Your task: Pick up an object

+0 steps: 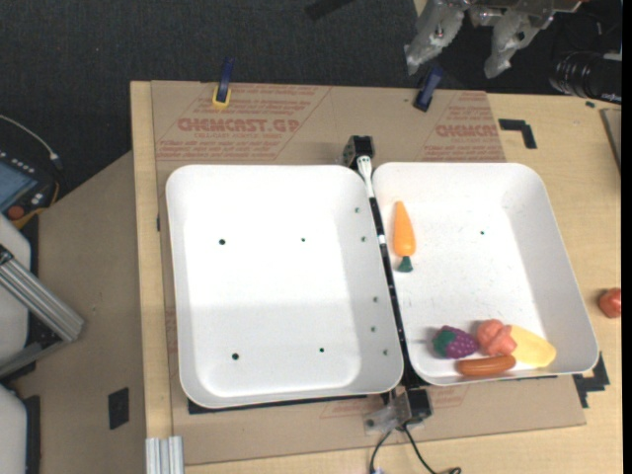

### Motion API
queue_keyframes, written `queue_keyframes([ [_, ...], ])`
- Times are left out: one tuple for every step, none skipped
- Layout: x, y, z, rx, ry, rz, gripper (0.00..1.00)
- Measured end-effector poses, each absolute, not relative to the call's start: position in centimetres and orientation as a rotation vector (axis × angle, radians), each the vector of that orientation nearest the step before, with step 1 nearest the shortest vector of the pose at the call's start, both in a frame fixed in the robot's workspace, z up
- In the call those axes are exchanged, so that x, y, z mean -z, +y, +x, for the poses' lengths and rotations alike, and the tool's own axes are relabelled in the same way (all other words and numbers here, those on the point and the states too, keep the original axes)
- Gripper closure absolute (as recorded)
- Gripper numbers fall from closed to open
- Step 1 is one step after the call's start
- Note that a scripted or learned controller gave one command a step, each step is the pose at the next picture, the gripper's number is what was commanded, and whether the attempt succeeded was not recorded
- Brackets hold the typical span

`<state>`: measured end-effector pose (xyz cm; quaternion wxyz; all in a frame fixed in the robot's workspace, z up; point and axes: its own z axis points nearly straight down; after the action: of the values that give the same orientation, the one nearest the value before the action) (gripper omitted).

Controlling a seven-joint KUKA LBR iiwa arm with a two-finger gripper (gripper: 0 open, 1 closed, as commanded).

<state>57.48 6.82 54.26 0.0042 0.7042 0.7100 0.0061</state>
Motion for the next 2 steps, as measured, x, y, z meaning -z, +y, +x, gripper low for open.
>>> queue_keyframes([
  [-41.5, 5.8, 47.5, 0.018, 2.226, 2.231, 0.00],
  [-52.2, 14.2, 47.9, -0.021, 2.228, 2.206, 0.00],
])
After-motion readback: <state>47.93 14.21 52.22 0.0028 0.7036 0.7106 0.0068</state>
